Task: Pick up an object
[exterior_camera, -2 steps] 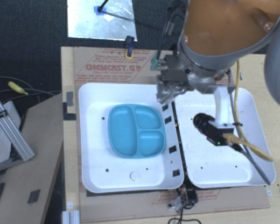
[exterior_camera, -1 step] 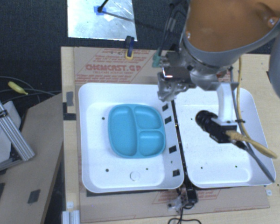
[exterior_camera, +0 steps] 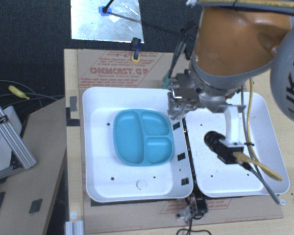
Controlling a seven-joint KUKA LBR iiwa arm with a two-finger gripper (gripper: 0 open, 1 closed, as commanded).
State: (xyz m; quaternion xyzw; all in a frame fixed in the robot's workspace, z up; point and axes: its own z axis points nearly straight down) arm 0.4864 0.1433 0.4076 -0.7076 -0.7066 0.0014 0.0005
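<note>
A light blue divided plate (exterior_camera: pixel 141 136) lies flat in the middle of the left bin (exterior_camera: pixel 100 180). My gripper (exterior_camera: pixel 178 106) hangs under the big orange band of the arm (exterior_camera: pixel 235 31), over the ridge between the two bins near their back edge. It is just past the plate's far right corner and looks apart from the plate. I see nothing held in it.
The right bin (exterior_camera: pixel 264 180) lies under the arm; a black fitting with a yellow cable (exterior_camera: pixel 224 148) hangs over its middle. Both bins sit on a cardboard sheet (exterior_camera: pixel 117 70). A shiny metal sheet (exterior_camera: pixel 105 13) lies behind it, and an aluminium frame (exterior_camera: pixel 10 136) stands at the left.
</note>
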